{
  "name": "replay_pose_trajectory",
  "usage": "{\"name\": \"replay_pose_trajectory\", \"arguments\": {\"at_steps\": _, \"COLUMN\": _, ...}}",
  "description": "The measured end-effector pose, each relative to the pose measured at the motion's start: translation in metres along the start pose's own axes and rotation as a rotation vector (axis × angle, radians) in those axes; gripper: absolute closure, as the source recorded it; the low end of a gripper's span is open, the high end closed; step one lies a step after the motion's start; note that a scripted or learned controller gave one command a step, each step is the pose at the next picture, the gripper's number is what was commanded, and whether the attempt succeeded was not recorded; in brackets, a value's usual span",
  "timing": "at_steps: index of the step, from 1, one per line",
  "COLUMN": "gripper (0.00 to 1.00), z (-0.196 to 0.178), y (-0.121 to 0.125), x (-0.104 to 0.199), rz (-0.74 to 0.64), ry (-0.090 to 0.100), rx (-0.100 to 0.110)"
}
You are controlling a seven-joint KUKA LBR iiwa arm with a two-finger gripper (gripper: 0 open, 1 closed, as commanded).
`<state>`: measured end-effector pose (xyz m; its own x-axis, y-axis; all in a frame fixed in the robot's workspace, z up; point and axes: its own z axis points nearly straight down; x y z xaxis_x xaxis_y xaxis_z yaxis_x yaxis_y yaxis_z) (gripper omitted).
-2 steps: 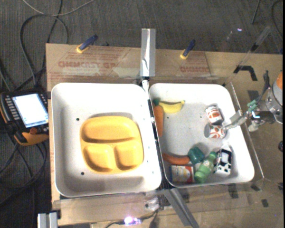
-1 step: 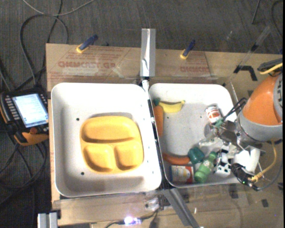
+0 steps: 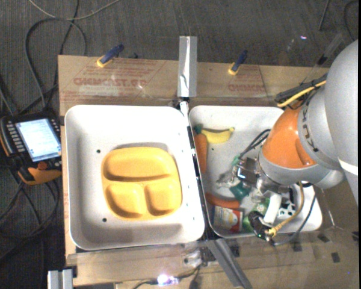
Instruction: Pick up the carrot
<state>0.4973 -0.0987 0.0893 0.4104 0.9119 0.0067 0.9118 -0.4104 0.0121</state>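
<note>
Look for the carrot (image 3: 200, 152) flat on the floor of the right bin (image 3: 253, 114), pressed lengthwise along that bin's left wall, green top toward the far end and orange tip toward the near end. Not lifted, not gripped, nothing touching it from above.

Just beside its leafy end: a yellow banana (image 3: 218, 135). Near its tip: a reddish-orange oblong piece (image 3: 224, 201), easy to mistake for the target, and next to that a small packet or can (image 3: 228, 218), too blurred to name.

Further right, low over the middle of the same bin, find the gripper (image 3: 243, 182), under the orange band of the arm (image 3: 289, 143) and tangled in cables. Apart from the carrot, with bare bin floor between the two. Cannot tell whether open or closed; too cluttered and blurred there.

Judging by this: no part of the pick done. Left to do: shift toward the left wall, line up with the carrot's long axis, descend, close, raise. Likely awkward, given the wall tight against one side.

Beyond the divider, in the left bin (image 3: 78, 161), a yellow compartment tray (image 3: 143, 180), no part of this job.
</note>
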Motion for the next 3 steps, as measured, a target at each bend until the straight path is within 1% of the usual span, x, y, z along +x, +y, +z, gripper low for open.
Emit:
{"name": "replay_pose_trajectory", "arguments": {"at_steps": 1, "gripper": 0.0, "z": 0.003, "y": 0.114, "x": -0.023, "rz": 0.203, "ry": -0.008, "rx": 0.001}}
{"name": "replay_pose_trajectory", "arguments": {"at_steps": 2, "gripper": 1.0, "z": -0.003, "y": 0.113, "x": -0.024, "rz": 0.201, "ry": -0.015, "rx": 0.008}}
{"name": "replay_pose_trajectory", "arguments": {"at_steps": 3, "gripper": 1.0, "z": -0.041, "y": 0.138, "x": 0.058, "rz": 0.241, "ry": -0.015, "rx": 0.018}}
